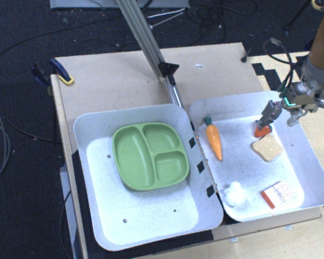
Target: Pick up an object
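Observation:
In the right bin (312, 160) lie an orange carrot (214, 140) with a green top, a small red object (262, 131), a tan bread-like block (268, 148), a white lump (235, 194) and a red-and-white packet (280, 194). My gripper (280, 117) hangs over the bin's far right part, open. Its dark left finger (267, 115) points down at the red object and its tip is at that object's top. The tan block sits just in front of the red object. Nothing is between the fingers.
The left bin (103, 221) holds a green divided plate (151, 155) in its far half. A slanted metal pole (144, 31) comes down to the bins' shared far edge. The arm (321, 65) enters from the right.

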